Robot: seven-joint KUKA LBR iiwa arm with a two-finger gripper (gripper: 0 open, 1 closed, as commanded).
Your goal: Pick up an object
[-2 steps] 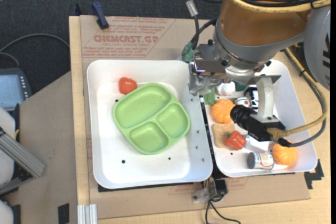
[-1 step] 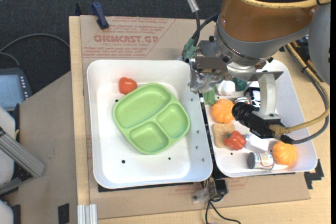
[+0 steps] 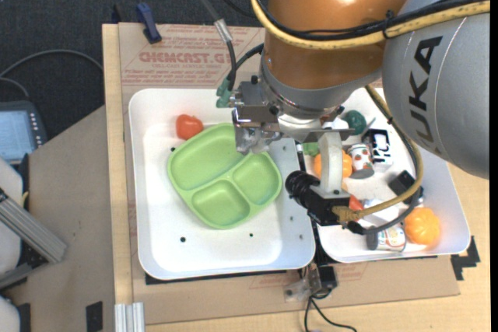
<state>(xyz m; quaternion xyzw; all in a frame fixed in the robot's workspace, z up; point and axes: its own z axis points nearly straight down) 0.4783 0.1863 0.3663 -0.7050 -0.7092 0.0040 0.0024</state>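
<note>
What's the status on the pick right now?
Gripper low over green divided plate, left bin. Nothing seen held. Red item beside plate.

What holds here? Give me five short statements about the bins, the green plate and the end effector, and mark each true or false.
1. The green divided plate lies in the left bin. True.
2. The red object sits inside one of the plate's compartments. False: it lies on the bin floor beside the plate's upper left edge.
3. The end effector hangs over the plate's upper right rim. True.
4. The orange ball-like object is in the left bin. False: it is in the right bin, near its lower right corner.
5. The plate is flipped upside down. False: its compartments face up.
</note>
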